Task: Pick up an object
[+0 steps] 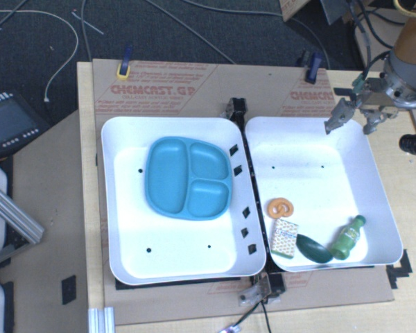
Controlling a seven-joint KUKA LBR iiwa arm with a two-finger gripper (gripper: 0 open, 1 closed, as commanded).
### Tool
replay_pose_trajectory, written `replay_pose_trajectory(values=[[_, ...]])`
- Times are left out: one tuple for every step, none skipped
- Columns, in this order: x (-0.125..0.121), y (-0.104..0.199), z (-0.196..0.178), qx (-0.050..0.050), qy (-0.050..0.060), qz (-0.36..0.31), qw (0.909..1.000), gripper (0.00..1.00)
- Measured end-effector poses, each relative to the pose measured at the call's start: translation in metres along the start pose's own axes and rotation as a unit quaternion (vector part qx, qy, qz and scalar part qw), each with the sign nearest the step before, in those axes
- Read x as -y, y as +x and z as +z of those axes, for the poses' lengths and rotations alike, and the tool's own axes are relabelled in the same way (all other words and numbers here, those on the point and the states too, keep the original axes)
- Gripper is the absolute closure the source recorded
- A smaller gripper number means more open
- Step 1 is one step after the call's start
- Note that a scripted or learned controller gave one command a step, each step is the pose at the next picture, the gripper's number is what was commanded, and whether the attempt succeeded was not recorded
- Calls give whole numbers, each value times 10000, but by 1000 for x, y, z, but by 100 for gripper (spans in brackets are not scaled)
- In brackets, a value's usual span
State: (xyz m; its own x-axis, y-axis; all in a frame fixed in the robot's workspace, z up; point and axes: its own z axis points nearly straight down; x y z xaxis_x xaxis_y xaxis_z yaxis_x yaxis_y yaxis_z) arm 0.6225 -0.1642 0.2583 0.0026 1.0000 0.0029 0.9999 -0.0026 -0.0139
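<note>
Bottle (348,238), spoon (313,248), packet (285,237) and ring (280,207) crowd the right bin's (312,151) near edge. End effector (352,118) hovers at the far corner, fingers spread wide, empty — descend over the ring, the most isolated item, centred before closing.

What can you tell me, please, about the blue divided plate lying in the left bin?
The sky-blue, rounded-rectangular plastic-looking plate lies flat and right side up on the floor of the shallow white left bin, in its upper middle. Raised ridges split it into three compartments: one long one on its left side and two smaller ones stacked on its right. All three look bare. It appears whole and slightly glossy. Only the bin floor touches it.
</note>
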Motion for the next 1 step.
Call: replay_pose_trajectory(values=[[-2, 0, -8, 14, -68, -15, 10000, 0]])
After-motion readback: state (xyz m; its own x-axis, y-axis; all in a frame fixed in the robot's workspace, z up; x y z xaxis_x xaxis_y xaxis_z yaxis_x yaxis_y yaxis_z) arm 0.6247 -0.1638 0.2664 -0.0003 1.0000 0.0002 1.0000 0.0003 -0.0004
